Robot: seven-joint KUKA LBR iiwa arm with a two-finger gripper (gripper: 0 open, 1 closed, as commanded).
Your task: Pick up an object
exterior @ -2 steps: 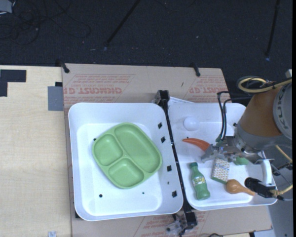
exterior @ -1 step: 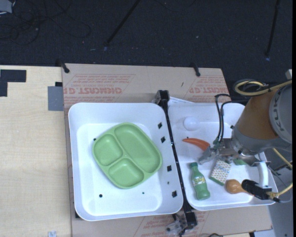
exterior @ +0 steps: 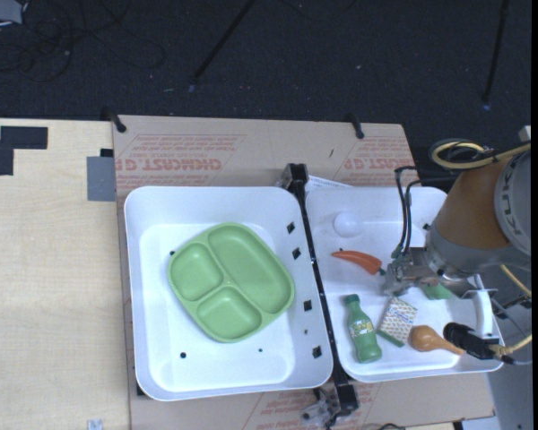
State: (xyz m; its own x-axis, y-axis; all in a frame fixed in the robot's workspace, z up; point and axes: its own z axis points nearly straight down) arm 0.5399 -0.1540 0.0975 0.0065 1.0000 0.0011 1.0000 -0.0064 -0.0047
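Nearest me, a green bottle (exterior: 362,330) is lying in the right bin (exterior: 377,206), left of the claw (exterior: 400,279); an orange pepper (exterior: 357,260) is sitting just left of it; its grip I cannot tell.

Even overhead light, bright glare on the white bins (exterior: 152,240), dim dark floor (exterior: 251,43), slight softness throughout.

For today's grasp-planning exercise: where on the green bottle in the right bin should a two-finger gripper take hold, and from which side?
Probably the green bottle is best gripped across its body, coming from above: it lies flat, cap toward the bin's far side, with bare floor to its left. The checkered packet sits close on its right.
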